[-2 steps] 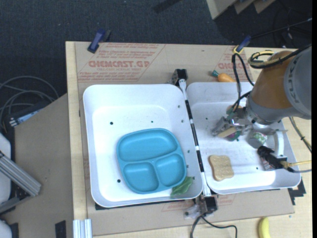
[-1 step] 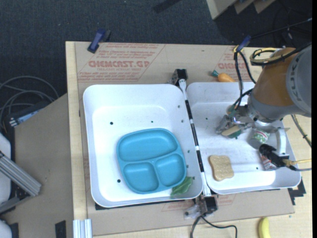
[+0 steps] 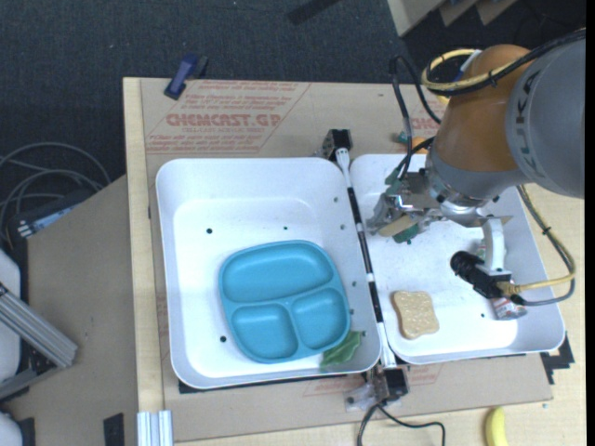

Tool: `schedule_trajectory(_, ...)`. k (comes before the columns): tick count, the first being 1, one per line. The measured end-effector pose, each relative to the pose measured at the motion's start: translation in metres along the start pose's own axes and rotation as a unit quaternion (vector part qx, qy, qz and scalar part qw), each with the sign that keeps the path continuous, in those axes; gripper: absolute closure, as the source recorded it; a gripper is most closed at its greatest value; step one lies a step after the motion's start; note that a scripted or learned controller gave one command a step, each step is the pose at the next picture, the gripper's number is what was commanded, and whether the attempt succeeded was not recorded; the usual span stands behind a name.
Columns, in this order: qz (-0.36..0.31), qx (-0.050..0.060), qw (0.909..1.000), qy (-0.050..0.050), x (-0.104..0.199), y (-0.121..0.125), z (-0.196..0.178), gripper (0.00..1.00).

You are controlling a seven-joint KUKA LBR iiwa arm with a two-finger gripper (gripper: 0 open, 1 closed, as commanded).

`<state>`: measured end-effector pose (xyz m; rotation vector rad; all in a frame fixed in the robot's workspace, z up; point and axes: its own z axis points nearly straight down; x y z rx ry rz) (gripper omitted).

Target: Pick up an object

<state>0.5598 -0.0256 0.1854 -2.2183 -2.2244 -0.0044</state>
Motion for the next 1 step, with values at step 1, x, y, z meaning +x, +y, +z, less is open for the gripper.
schedule_trajectory(1,0.001,0.001,1.0000,-0.001,0.0190,0.0002,-0.0191,1.00)
